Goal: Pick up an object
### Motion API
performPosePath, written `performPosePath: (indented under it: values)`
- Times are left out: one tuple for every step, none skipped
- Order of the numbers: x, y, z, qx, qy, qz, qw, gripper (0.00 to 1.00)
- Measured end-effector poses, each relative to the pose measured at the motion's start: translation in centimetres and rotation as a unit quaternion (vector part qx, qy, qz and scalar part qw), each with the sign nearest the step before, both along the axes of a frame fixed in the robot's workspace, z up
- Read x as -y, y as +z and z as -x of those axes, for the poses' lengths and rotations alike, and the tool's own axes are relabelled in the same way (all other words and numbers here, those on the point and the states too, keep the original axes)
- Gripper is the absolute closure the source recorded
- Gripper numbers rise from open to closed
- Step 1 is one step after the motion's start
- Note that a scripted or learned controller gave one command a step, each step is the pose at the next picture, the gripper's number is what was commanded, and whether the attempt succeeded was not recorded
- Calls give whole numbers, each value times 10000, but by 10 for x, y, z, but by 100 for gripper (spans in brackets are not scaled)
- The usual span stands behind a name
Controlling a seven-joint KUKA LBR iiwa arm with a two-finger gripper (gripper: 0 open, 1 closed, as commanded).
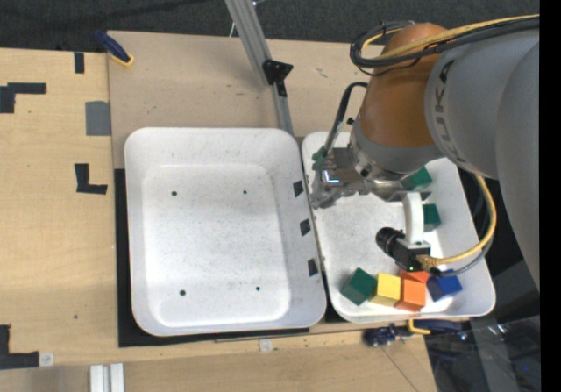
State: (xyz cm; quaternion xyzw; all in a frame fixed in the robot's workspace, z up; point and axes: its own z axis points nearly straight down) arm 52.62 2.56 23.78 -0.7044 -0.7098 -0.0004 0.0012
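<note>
The right white bin (pixel 361 234) holds several small blocks. Along its near edge, a dark green block (pixel 358 285), a yellow block (pixel 387 288), an orange block (pixel 413 291) and a blue block (pixel 445 285) lie in a row. Two more green blocks (pixel 422 178) (pixel 431 214) sit by the far right side, partly hidden by the arm. My gripper (pixel 326 181) hangs over the bin's left part, close to the wall shared with the left bin. Nothing shows in it. It is well apart from the row of blocks.
The left white bin (pixel 210 224) lies beside the right one. A slanted metal pole (pixel 250 26) runs down to the bins' far edge. A black and white part of the arm with a yellow cable (pixel 400 245) hangs above the row of blocks.
</note>
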Motion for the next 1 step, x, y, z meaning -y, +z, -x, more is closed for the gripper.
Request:
performPosePath:
  values:
    - [-58,-3,-8,-5,3,4,10000,100]
